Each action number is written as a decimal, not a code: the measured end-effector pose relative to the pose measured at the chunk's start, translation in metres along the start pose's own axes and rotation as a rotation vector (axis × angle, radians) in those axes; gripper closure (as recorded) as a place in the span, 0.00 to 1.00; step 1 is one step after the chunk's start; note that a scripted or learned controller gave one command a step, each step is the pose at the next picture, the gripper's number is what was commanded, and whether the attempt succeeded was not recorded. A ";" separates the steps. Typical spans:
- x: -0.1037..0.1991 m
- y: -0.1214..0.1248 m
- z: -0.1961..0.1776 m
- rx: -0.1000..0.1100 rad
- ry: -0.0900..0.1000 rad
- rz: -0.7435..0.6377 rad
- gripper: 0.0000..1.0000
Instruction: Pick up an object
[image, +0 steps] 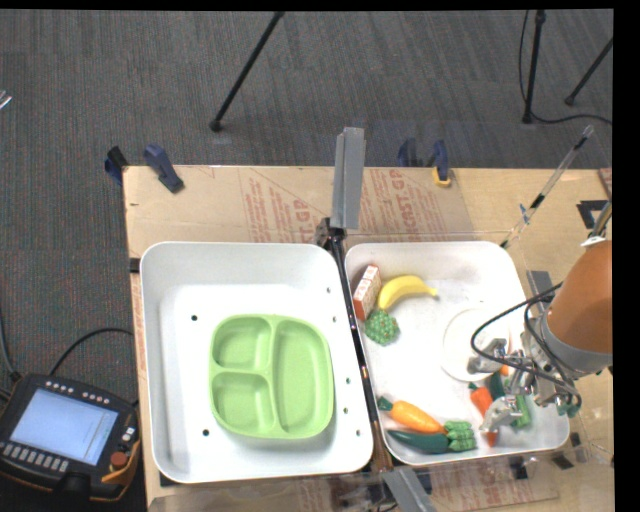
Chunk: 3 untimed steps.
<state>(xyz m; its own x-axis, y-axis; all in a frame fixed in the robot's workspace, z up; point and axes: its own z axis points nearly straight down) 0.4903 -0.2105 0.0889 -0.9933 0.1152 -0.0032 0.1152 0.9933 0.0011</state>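
Note:
The right bin (470, 255) holds a yellow banana (405, 290), a small orange and white box (366, 290), a green broccoli piece (381, 327), an orange carrot (417, 415) and a dark green vegetable (432, 440) with a bumpy green end. My gripper (512, 392) reaches in from the right and hangs low over the bin's front right corner. A small red-orange piece (482, 400) lies right beside its tip, with green bits close by. Cables and the wrist cover the spot under the gripper.
The left bin (170, 300) carries a light green divided plate (272, 376). A grey post (348, 185) stands behind the gap between the bins. A teach pendant (65, 428) lies off the bench at the front left. Blue clamps (160, 165) grip the bench's far edge.

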 end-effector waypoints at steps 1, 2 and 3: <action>-0.059 0.002 0.000 0.001 -0.003 -0.165 0.00; -0.013 0.003 0.000 0.000 -0.002 -0.148 0.00; 0.008 0.001 0.000 0.000 -0.004 -0.160 0.00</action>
<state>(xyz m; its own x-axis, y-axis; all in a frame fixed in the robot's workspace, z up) 0.4819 -0.2086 0.0889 -0.9990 -0.0446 -0.0077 -0.0446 0.9990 -0.0001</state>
